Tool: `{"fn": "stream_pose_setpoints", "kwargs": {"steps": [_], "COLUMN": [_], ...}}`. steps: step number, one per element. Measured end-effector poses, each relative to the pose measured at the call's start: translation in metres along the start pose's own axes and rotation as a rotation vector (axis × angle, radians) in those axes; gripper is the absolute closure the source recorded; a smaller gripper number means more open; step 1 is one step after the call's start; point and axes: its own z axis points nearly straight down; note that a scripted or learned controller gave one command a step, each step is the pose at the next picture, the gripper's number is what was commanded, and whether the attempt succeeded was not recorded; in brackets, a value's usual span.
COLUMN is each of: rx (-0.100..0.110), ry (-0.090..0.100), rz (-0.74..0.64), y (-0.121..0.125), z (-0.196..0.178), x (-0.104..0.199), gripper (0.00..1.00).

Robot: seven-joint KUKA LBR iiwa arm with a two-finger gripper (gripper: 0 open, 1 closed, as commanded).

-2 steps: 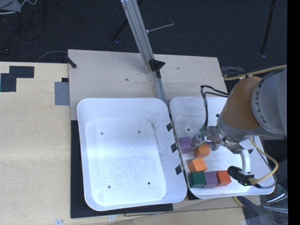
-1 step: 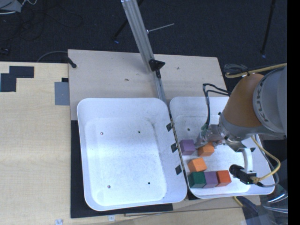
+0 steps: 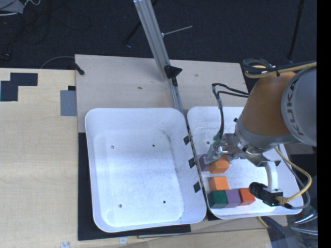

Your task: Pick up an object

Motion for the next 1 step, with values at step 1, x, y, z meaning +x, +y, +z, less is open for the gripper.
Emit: {"fn": "stream_pose_setpoints", "kwargs": {"steps": [1], "rx": [0.005], "ry": [0.0], "rz": [-0.003], "y": [-0.0026], "z": [-0.0045], "x": [0.0829], "gripper": [1.0]}}
